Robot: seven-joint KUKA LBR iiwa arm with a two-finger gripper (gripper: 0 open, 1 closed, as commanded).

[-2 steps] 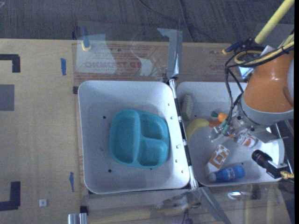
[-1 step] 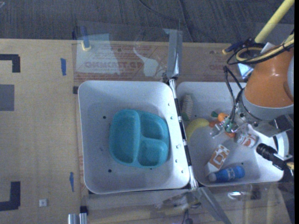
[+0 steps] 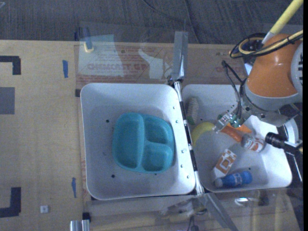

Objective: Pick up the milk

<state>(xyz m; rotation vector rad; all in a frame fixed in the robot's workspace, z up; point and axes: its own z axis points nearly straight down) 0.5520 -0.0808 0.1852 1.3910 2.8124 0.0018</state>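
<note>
The gripper (image 3: 230, 121) is lowered at the right bin's (image 3: 284, 177) upper middle, above the milk carton (image 3: 224, 161); its grip state cannot be told.

I see the arm (image 3: 274, 73) reaching over the right bin (image 3: 284, 174), its gripper (image 3: 230, 121) low beside a yellow ball (image 3: 202, 130). A small carton (image 3: 224, 161) lies above a blue bottle (image 3: 235, 179). The left bin (image 3: 96, 129) holds a teal divided plate (image 3: 143, 142).
</note>
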